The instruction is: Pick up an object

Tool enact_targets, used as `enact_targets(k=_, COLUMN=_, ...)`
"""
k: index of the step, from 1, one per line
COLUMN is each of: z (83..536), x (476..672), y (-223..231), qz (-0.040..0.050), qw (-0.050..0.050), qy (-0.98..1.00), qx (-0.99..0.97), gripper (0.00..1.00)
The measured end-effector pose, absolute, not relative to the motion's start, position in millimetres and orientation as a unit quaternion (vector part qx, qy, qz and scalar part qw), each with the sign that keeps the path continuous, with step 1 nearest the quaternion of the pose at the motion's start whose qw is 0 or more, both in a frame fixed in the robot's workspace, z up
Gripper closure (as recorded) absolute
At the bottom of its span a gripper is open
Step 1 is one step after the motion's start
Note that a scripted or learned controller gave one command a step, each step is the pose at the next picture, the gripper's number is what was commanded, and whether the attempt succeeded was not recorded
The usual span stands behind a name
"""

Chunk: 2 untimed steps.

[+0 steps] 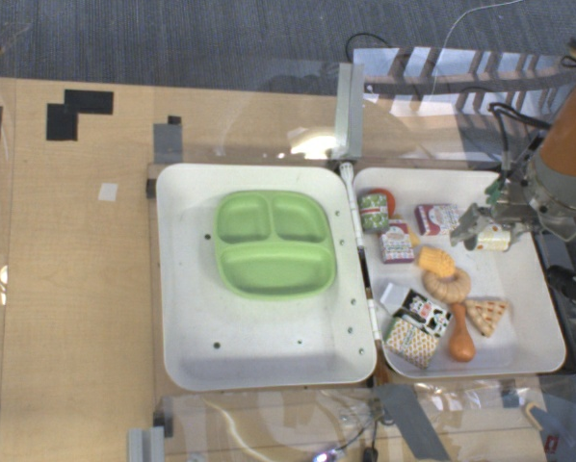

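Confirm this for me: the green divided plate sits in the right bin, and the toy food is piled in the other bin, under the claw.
One thing is wrong. The green divided plate sits in the left bin, not the right one, as the camera view shows. The rest stands: the toy food, such as the pizza slice and the carrot, lies in the other bin, with the claw above it.

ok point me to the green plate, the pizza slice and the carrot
green plate (pixel 274 243): camera view, on the ridge between its compartments, left bin
pizza slice (pixel 486 314): camera view, middle of the wedge, right bin
carrot (pixel 460 335): camera view, on its orange body, lower right bin
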<state>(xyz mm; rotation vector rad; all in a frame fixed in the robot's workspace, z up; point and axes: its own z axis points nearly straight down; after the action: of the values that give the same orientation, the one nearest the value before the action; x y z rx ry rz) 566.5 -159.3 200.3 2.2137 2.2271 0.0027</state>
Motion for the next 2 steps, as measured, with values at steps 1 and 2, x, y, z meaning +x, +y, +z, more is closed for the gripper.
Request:
enact_targets(k=1, z=97, x=616.1, y=-155, qz=0.0022, qw=0.004, qy=0.765, qx=0.644, gripper=0.0)
enact_targets(k=2, z=109, x=618.1, y=-155, qz=0.0041, qw=0.006, qy=0.766, qx=0.643, gripper=1.0)
